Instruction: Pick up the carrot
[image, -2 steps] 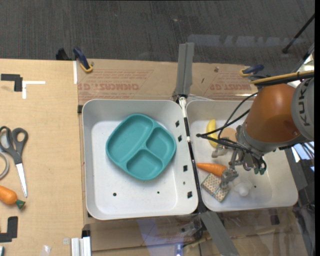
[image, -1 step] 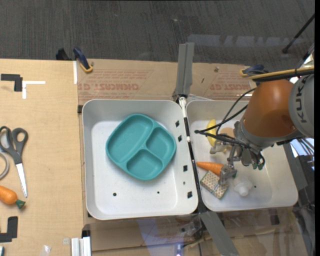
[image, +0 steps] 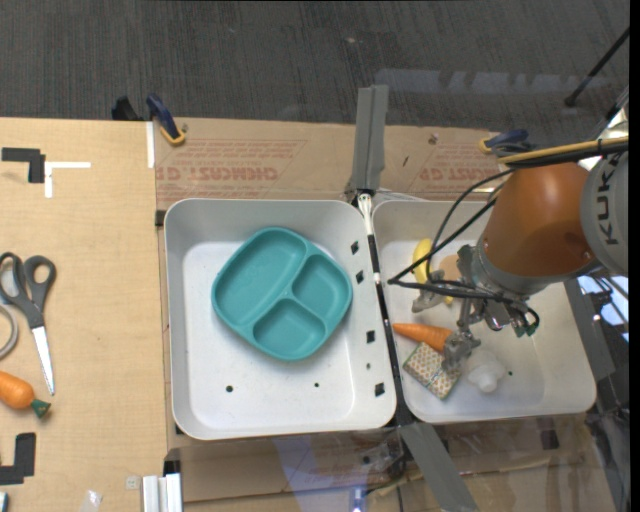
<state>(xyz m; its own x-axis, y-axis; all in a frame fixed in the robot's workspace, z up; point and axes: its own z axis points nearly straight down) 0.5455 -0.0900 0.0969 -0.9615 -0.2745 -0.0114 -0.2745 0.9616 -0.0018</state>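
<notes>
An orange carrot (image: 420, 333) lies in the right bin (image: 560, 395), near its left wall, with its tip pointing left. My gripper (image: 461, 346) hangs low over the bin at the carrot's thick right end, touching or just above it. The arm's orange band (image: 535, 220) and a tangle of cables hide the part of the bin behind it. A second, small carrot (image: 16, 391) with a green stub lies on the bench at the far left, outside both bins.
A speckled flat pad (image: 428, 371) lies just below the carrot, with a small white object (image: 487, 378) to its right. A yellow item (image: 424, 258) is at the back of the right bin. A teal divided plate (image: 283, 292) sits in the left bin (image: 190, 400). Scissors (image: 30, 300) lie on the bench.
</notes>
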